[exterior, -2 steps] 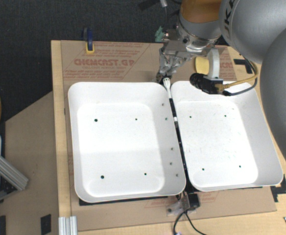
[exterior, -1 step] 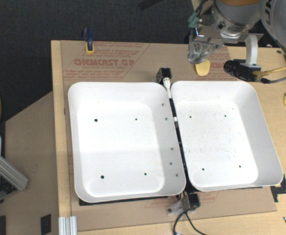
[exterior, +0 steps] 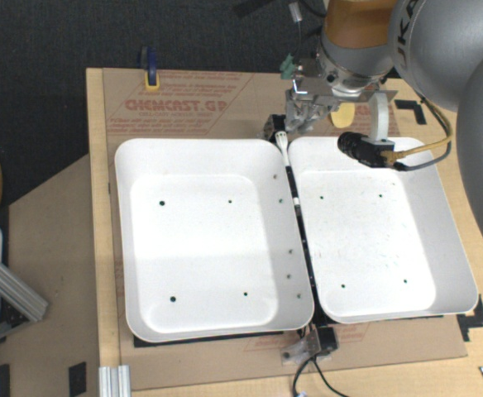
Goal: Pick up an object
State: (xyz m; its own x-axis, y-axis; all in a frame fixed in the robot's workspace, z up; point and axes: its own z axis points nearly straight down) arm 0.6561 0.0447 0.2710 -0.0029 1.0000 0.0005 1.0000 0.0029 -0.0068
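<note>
At the far rim of the right bin (exterior: 440,246), just under the arm's wrist, sits the only candidate for the task's thing: a small pale yellow piece (exterior: 343,115). It is rounded, matte and plain in colour, and half hidden by the metal above it. It is too small and too covered to tell whether it is a loose object or some part of the rig. Whether it rests on the tabletop (exterior: 184,106) beyond the rim or hangs clear of it cannot be read either.

The end effector (exterior: 306,110) hangs just beside that piece, over the gap where the two bins meet at their far corners. Its state, released or clenched, cannot be told from this slant, and nothing can be seen gripped in it. So I would judge the pick as not shown done: no object is plainly lifted, and the grasp is left to be made or proved.

A black part (exterior: 361,149) with a tan cable reaches over the right bin's far edge; it looks like rig fitting rather than something to pick. The floors of the right bin and the left bin (exterior: 142,222) show bare white with a few dark dots. Further out, a blue and yellow clamp (exterior: 150,69) stands at the far edge of the brown tabletop, and the grey arm (exterior: 448,48) comes in from the right.
</note>
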